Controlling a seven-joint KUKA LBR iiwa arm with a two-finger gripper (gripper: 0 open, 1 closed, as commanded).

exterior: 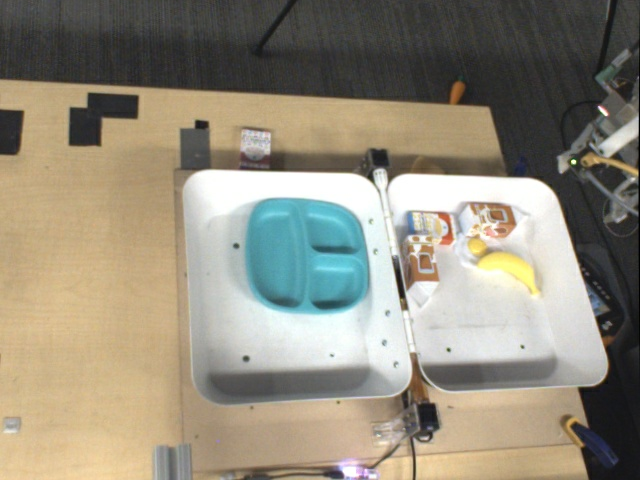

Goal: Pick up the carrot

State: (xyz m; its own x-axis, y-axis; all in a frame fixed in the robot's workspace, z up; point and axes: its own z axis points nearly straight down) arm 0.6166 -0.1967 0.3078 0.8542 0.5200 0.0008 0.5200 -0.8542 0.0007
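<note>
I am looking down on the wooden bench (90, 268) and working inward from its biggest features: the left bin (215, 368) is carrying a teal divided plate (305, 253), and the right bin (500, 358) is holding the smaller goods, all crowded toward its far half. There a banana (512, 269) is lying just beside a small yellow lump (478, 248), with a crumpled wrapper (490, 218) behind them and two printed packets (428, 226) (421, 263) sitting against the wall shared with the left bin. I am not finding the carrot with any confidence in either bin; it may be tucked under the wrapper, and a small orange object (457, 92) is lying at the bench's far edge, well apart from both bins (too small for me to say whether it is the carrot or a piece of hardware). I am judging the step in hand to be locating the target before any approach. To do it well, I am confirming the target first, then bringing the gripper down along the long axis and keeping clear of the banana and the bin wall. I cannot tell how the gripper is set or whether it is carrying anything.
</note>
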